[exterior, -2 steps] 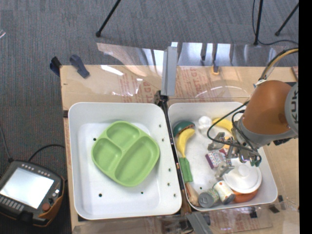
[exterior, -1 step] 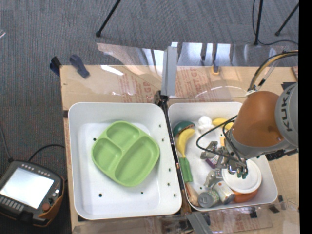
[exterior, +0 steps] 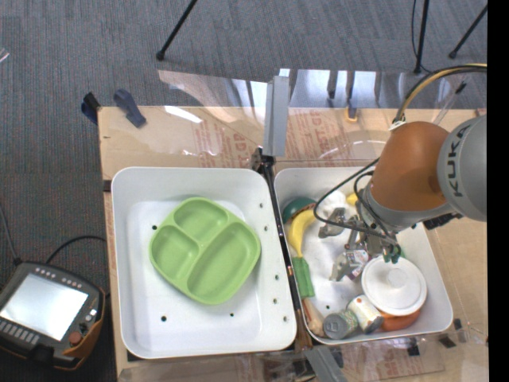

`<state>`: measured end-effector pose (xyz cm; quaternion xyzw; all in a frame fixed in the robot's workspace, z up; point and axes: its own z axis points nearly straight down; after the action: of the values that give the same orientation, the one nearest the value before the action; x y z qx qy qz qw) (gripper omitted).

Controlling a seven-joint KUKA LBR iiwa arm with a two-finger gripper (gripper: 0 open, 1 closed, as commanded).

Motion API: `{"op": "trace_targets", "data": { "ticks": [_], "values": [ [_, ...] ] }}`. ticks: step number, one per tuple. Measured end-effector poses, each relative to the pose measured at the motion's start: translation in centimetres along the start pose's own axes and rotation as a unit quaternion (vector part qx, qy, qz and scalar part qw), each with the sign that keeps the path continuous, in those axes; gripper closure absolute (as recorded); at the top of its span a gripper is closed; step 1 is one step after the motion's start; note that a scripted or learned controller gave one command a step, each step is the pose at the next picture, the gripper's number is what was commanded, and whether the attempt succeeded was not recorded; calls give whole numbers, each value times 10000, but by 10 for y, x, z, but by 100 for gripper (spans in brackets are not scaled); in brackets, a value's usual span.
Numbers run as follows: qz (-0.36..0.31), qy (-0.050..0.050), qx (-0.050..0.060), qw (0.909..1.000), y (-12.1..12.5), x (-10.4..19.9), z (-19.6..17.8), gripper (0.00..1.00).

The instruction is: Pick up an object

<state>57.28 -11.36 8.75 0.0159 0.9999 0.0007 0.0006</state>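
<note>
1. Reaching in from the right, the grey arm (exterior: pixel 445 173) with its orange band hangs over the right bin (exterior: pixel 442 293), its gripper (exterior: pixel 355 255) low among the clutter there.
2. The gripper's metal fingers (exterior: pixel 343 267) point down and to the left, toward the bin's middle; whether they are apart or together cannot be told, and nothing can be seen between them.
3. Just left of the gripper lies a yellow banana (exterior: pixel 300 229), curved along the bin's left wall, with a dark green round thing (exterior: pixel 296 208) just beyond its far end.
4. Near the banana's near end an orange and green stick-shaped object (exterior: pixel 305 277) runs along the same wall, and a brown-handled brush (exterior: pixel 313 317) lies nearer still.
5. Right of and nearer than the gripper sits a white lidded pot (exterior: pixel 394 286) over an orange dish (exterior: pixel 400 320); a small white jar with a grey cap (exterior: pixel 354 318) lies on its side just left of the dish.
6. The left bin (exterior: pixel 135 325) holds a light green divided plate (exterior: pixel 205 249), lying flat near its middle, well apart from the gripper.
7. A handheld control pendant (exterior: pixel 48 309) rests on the floor at the near left.
</note>
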Motion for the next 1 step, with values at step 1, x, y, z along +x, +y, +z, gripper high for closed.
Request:
{"op": "trace_targets", "data": {
  "ticks": [1],
  "values": [
    [-164, 12, 0, 9999, -34, 53, 0, 0]
  ]
}}
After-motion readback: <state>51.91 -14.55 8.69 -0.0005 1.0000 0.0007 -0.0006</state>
